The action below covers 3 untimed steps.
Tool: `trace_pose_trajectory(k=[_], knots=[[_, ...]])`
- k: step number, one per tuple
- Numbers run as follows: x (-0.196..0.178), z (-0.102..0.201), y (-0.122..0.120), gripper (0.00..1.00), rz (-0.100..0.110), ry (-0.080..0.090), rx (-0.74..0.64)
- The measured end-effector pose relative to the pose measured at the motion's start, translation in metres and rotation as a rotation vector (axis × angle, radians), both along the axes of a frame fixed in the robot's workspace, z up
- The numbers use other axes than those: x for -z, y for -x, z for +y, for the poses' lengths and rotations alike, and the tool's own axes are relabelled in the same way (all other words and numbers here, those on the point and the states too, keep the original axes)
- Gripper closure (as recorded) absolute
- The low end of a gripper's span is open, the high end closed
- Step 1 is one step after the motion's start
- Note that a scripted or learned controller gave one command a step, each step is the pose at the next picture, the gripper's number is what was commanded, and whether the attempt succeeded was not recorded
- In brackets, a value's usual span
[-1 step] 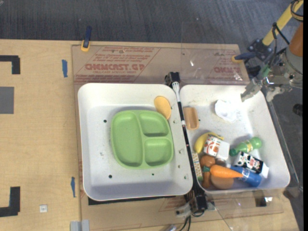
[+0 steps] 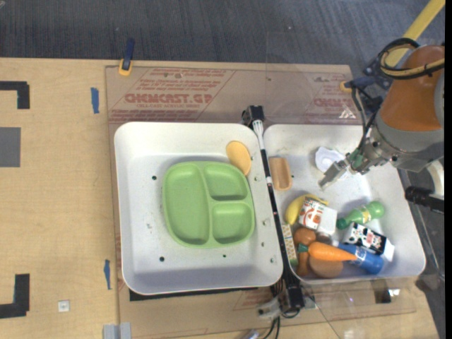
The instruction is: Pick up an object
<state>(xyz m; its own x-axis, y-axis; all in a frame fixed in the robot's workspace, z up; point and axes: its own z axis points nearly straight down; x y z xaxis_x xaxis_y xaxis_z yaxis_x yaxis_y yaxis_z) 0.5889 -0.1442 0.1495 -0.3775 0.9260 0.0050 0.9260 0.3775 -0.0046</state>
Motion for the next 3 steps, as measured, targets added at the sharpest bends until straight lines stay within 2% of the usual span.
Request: trace_pose_trajectory(k=[1, 2, 3], knots=[[0.055, 0.019, 0.049, 0.0, -0.014, 0.006, -0.064], [0.06, 0.042, -0.012, 0.0, -0.02, 0.006, -0.058], [0.061, 0.043, -0.075, 0.0, 0.003, 0.009, 0.06]])
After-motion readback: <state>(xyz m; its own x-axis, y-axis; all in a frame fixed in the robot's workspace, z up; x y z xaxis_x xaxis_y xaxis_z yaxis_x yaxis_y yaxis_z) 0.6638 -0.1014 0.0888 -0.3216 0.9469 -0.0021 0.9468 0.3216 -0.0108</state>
